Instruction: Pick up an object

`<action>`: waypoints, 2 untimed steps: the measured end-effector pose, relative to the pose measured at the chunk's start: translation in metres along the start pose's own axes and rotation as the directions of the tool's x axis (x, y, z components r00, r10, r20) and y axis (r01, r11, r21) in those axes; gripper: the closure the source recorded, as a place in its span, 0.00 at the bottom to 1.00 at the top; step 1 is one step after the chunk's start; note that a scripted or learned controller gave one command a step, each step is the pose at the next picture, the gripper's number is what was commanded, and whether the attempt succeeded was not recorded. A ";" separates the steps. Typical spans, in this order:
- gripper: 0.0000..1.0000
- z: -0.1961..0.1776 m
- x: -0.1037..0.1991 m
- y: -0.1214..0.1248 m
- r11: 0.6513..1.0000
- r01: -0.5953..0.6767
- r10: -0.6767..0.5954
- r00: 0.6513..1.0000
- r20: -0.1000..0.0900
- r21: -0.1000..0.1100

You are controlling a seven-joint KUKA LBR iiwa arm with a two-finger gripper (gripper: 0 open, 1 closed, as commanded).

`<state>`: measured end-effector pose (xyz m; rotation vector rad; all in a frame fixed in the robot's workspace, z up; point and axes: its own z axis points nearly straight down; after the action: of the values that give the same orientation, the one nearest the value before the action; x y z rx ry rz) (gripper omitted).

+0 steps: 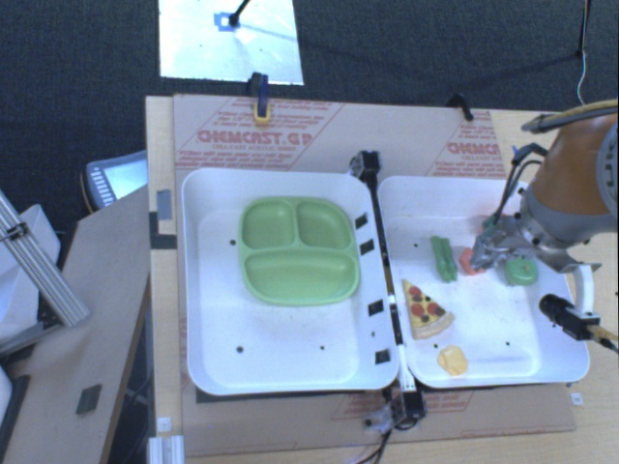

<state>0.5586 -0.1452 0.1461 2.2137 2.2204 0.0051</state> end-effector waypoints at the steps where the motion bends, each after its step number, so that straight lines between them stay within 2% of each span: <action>1: 1.00 -0.046 -0.008 -0.001 1.000 -0.001 0.001 1.000 0.000 0.000; 2: 1.00 -0.108 -0.002 -0.002 1.000 0.002 -0.002 1.000 0.000 -0.002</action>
<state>0.5561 -0.1466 0.2543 2.2110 2.2214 0.0073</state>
